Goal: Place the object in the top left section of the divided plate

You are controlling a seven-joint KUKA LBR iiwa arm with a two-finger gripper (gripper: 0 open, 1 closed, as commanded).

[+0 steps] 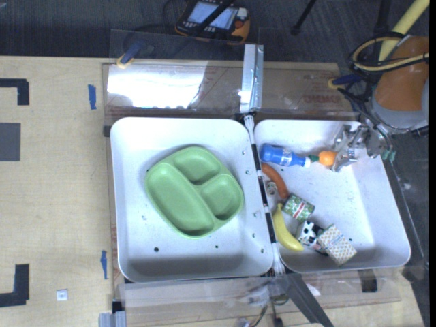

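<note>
The patterned block (336, 244), banana (285, 231) and blue bottle (285, 157) wait at right; my tool (355, 144), grip unclear, hovers to pick for the green divided plate (194, 191).

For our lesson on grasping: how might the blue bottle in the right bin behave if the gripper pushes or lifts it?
The blue bottle lies on its side, so a push would probably roll it. Its smooth round body may slip between the fingers. It looks like light plastic, likely easy to lift.

Green divided plate (194, 191) sections all bare, open approach from above, clutter confined to right bin (392, 203)
</note>
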